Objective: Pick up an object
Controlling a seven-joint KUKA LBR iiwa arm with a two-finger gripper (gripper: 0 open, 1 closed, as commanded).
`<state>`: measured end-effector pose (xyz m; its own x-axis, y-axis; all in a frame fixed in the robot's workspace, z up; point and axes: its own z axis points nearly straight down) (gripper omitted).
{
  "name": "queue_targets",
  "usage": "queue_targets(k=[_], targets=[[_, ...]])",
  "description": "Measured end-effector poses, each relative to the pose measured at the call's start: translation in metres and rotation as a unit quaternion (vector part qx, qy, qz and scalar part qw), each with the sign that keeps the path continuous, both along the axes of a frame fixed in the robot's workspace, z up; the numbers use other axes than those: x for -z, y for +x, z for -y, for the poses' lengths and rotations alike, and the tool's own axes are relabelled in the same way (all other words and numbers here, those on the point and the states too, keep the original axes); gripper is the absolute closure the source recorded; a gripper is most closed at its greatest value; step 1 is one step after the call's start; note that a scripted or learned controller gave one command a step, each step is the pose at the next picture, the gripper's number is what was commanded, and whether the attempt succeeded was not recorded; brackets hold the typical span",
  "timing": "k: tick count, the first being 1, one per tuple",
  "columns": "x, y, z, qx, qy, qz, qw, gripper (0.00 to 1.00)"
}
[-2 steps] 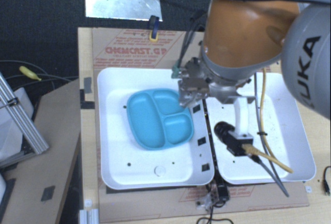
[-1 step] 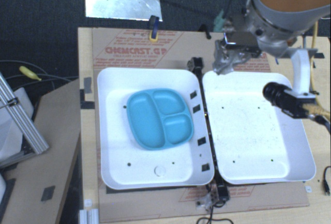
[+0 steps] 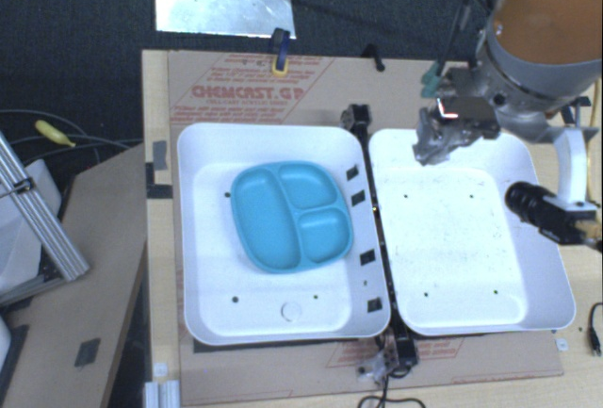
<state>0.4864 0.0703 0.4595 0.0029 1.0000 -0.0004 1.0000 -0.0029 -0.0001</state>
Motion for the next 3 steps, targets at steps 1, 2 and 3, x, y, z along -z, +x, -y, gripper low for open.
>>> queue_targets(k=[1, 2, 3], targets=[[0.024, 0.000, -0.004, -0.002, 0.0003, 0.001, 1.0000, 1.00], [-0.016, 0.000, -0.034, -0.005, 0.0012, 0.003, 1.0000, 1.00], [0.039, 0.000, -0.090, -0.006, 0.0004, -0.001, 1.0000, 1.00]])
